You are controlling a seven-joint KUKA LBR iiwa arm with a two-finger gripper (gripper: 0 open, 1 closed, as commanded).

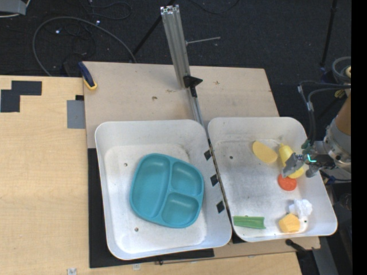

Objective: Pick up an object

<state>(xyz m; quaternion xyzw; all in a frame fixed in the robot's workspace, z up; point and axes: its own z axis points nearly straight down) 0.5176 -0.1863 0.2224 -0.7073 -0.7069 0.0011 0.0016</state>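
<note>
gripper (297,166) low in right bin (246,211) | fingers apparently closed on yellow banana-like piece (286,155) | red ball (287,182) just below

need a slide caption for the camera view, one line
Pincer low in the right bin among small yellow and red items; teal divided plate in the left bin.

Even overhead light, soft focus, dark surround

Tool (296,166) fingers too small to read
</note>
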